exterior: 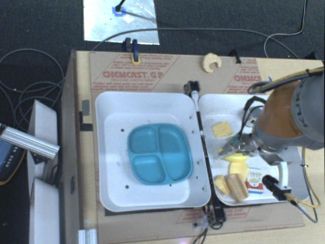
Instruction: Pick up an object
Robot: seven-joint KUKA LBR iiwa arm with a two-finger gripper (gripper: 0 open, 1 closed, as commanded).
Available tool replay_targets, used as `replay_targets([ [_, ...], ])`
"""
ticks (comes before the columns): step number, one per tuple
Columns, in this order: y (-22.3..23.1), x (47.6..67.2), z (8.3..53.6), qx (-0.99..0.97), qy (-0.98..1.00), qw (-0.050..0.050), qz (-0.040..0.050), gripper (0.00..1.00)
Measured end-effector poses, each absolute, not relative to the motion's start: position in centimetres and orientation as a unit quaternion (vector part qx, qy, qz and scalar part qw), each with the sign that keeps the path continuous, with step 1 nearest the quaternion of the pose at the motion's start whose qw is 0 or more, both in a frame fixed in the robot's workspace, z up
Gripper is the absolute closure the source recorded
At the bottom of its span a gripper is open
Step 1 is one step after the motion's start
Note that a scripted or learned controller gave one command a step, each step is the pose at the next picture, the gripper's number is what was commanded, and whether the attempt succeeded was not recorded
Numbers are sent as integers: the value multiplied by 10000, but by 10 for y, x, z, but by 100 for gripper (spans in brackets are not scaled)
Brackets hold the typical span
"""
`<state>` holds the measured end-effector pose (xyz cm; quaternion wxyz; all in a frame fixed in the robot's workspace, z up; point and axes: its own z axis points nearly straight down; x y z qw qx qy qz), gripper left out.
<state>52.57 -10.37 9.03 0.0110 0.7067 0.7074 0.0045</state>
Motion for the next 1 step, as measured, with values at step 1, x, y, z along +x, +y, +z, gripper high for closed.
replay_targets([
  [1,-103,602,89,7055,7086,79,44,0],
])
